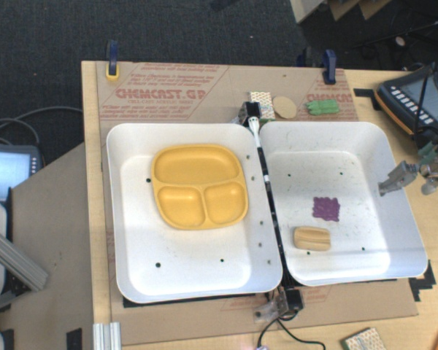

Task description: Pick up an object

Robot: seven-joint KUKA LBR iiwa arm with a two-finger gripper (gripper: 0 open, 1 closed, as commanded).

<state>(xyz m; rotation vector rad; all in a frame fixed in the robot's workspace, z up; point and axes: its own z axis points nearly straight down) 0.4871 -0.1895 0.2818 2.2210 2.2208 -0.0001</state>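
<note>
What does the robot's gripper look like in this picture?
Only a small part of it shows, at the right edge over the right white bin: the gripper is made of dull grey metal, with a slim angular finger ending in a blunt tip. Behind it sits a blockier grey piece with a hint of teal. No cables or markings can be made out.

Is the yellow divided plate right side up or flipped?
Right side up: the yellow plate in the left bin shows its three recessed compartments facing the camera, with nothing in them.

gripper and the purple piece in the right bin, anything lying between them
In the camera view, nothing: just bare white floor of the right bin between the gripper and the purple piece.
</note>
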